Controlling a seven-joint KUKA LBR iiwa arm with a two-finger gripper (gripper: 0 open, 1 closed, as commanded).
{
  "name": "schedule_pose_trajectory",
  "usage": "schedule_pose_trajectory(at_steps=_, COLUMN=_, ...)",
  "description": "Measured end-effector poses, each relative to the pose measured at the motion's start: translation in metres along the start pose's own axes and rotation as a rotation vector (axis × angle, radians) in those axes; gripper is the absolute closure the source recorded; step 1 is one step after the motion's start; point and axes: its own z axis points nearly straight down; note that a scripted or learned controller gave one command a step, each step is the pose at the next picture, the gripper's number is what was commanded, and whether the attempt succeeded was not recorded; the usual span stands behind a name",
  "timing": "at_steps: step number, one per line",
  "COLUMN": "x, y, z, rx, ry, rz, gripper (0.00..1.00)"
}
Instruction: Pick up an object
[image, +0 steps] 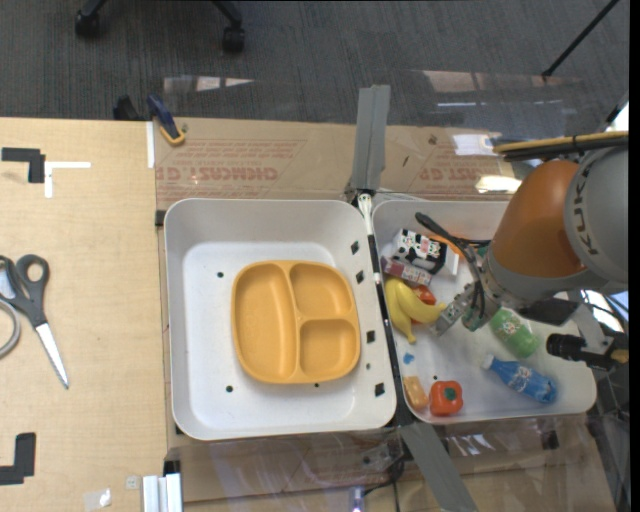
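The right bin (560, 405) holds several small objects. A yellow banana (407, 305) lies near its left wall, with a black and white box (420, 247) and a red packet (405, 270) just behind it. A green bottle (513, 332) and a blue bottle (522, 379) lie toward the right. A red and orange toy pepper (446, 397) and a small orange piece (415, 391) sit at the front. My gripper (461, 314) hangs low over the bin's middle, between the banana and the green bottle, right beside the banana's tip.
The left bin (190, 330) holds a yellow divided plate (296, 321). Scissors (38, 312) lie on the wooden bench at far left. A blue and yellow clamp (166, 120) sits behind the left bin. The arm's orange band (540, 235) looms over the right bin's back right.
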Motion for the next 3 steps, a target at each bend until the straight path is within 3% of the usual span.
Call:
schedule_pose_trajectory(at_steps=1, x=-0.013, y=-0.058, z=-0.24, rx=-0.002, ry=-0.003, rz=-0.293, gripper=1.0)
schedule_pose_trajectory(at_steps=2, x=-0.007, y=-0.083, z=-0.031, rx=-0.001, ry=0.001, rz=-0.266, gripper=1.0)
schedule_pose_trajectory(at_steps=3, x=0.042, y=-0.041, z=-0.139, rx=-0.001, ry=-0.001, rz=-0.19, gripper=1.0)
